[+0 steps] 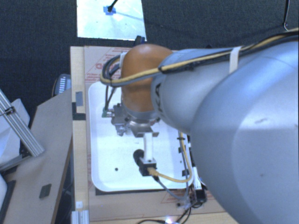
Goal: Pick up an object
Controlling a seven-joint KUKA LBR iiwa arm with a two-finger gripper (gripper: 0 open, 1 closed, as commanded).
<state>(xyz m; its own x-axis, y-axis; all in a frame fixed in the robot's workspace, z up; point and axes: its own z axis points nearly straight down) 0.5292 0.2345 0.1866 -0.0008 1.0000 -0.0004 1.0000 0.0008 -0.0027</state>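
The grey arm with its orange band (140, 73) reaches in from the right and hangs over the left white bin (100, 143). My gripper (124, 124) points down into the upper middle of that bin, and the metal wrist parts above it cover most of it. A tiny dark speck (116, 169) lies on the bin floor toward the front left, well apart from the gripper; it is too small to tell what it is. Nothing shows between the gripper and the bin floor.
The arm's bulk hides the right bin and the right half of the bench. A brown board (51, 139) with a small dark tag (46, 191) borders the bin on the left. Aluminium rails (18, 127) lean at the far left.
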